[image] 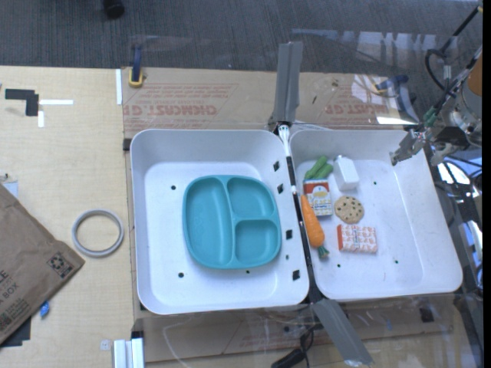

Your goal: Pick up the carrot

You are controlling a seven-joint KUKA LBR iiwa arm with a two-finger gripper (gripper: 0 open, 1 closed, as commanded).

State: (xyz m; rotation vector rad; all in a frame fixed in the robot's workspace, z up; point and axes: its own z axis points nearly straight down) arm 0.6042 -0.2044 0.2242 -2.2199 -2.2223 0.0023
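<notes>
While the carrot (311,224) lies against the right bin's (430,228) left wall, just left of a cookie (349,208) and a red-and-white packet (358,239), below a small carton (317,195), the gripper (418,142) hovers over that bin's far right corner, well apart, its state unclear.

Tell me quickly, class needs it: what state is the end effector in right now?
End effector: over the right bin's far right corner, nothing between it and the carrot; open or closed cannot be told.
</notes>
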